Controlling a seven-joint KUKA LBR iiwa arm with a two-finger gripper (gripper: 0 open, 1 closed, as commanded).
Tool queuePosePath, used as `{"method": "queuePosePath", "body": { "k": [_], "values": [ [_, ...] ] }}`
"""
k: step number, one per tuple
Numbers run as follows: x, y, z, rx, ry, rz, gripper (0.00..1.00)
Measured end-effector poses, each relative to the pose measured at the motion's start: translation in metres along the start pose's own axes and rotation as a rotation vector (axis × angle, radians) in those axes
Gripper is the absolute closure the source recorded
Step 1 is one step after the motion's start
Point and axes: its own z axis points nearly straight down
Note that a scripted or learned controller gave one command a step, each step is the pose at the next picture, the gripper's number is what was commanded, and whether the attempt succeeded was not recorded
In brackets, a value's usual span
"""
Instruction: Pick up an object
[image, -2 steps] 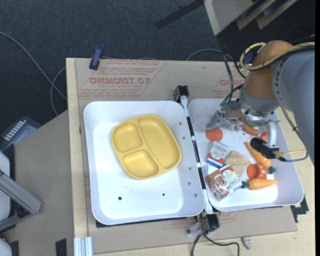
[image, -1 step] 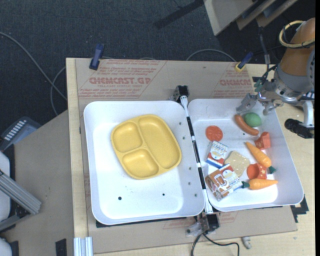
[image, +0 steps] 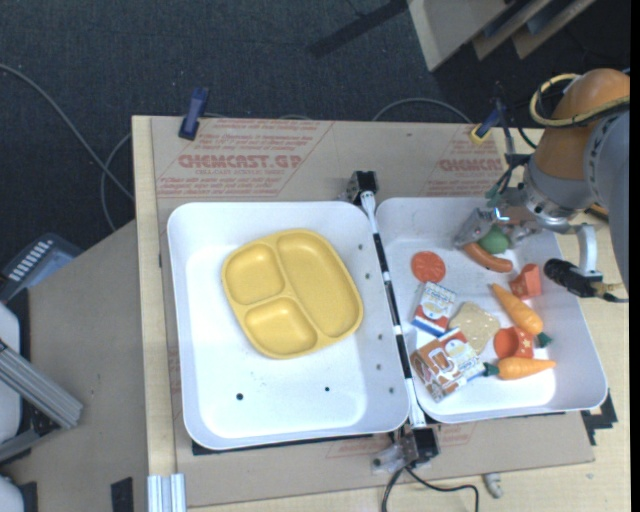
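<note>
Carrot (image: 524, 368) lay at the near rim; my claw (image: 493, 226) hung over a green toy (image: 492, 241), grip state unclear. Crowded sausage (image: 488, 259) could spoil the grab.

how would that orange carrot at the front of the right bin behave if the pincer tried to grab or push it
The carrot tapers and looks rounded, so it would probably roll or pivot when pushed. Its glossy plastic-looking skin might slip between fingers. It looks like toy food, likely light and stiff, and it lies close against neighbouring items in the right bin.

Bench board (image: 300, 150): brown, red lettering.
Clamps: blue (image: 193, 112) (far-left corner); another (image: 486, 126) far right.
Floor (image: 80, 60): dark carpet; thin cable (image: 70, 125).
</note>
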Motion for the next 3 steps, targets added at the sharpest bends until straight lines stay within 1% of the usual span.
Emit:
{"method": "queuePosePath", "body": {
  "k": [1, 2, 3],
  "values": [
    [0.000, 0.001, -0.013, -0.004, -0.003, -0.001, 1.00],
    [0.064, 0.001, -0.069, -0.005, -0.001, 0.000, 1.00],
    [0.136, -0.024, -0.101, -0.001, 0.001, 0.000, 1.00]
  ]
}}
